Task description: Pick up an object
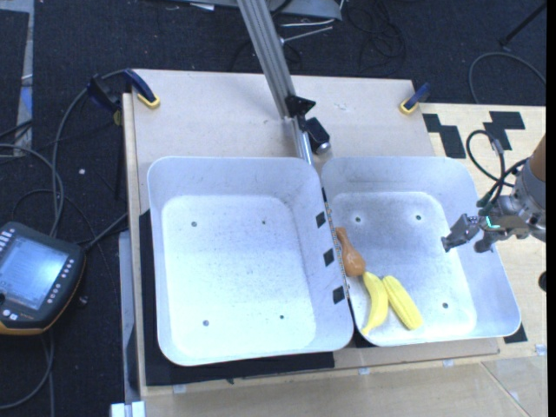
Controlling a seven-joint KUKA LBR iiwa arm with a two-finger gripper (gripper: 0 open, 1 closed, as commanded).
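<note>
1. The bench [226,120] is a pale wooden board set on a dark floor, with yellow clamps at its far corners and a slanted metal pole crossing its far edge.
2. The left bin [165,189] is a shallow white tray with a speckled floor.
3. The right bin [452,181] sits touching the left one along their shared edge; all the loose objects lie in its near-left part.
4. The arm [532,194] comes in from the right edge, only its wrist end visible, reaching leftward over the right rim of the right bin.
5. The pincer [455,238] is at the right side of the right bin, pointing left and slightly down. Its dark fingers look slightly parted with nothing between them, though it is small and hard to read.
6. The banana [375,301] lies near the front-left of the right bin, curved, well apart from the pincer.
7. A yellow corn cob [403,302] lies just beside the banana on its right, touching or nearly so.
8. A brown wooden spoon-like object [349,252] lies against the dividing edge, just behind the banana.
</note>
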